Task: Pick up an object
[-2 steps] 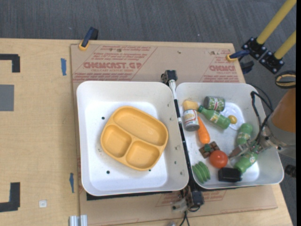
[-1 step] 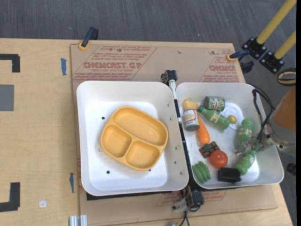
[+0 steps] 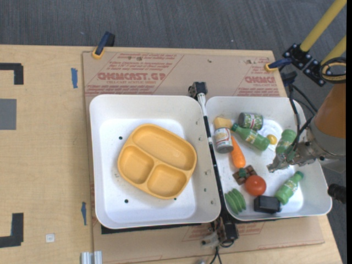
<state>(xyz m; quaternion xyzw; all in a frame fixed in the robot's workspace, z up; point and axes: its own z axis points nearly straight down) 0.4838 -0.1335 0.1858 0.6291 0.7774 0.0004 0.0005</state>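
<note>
Hovering low over the right shallow white bin (image 3: 308,205), metal two-finger hand (image 3: 276,165) near green plastic bottles (image 3: 289,187), grip state unclear

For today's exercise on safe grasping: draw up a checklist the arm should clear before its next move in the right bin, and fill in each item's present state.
1. Gripper is over the right bin: ok.
2. Fingers open or shut: cannot tell.
3. Anything held between the fingers: cannot tell.
4. Target stands apart: not ok; green bottles and lie close on either side of the gripper.
5. Tomato free to grasp: not ok; it touches the black block.
6. Yellow tray in the left bin: ok.
</note>
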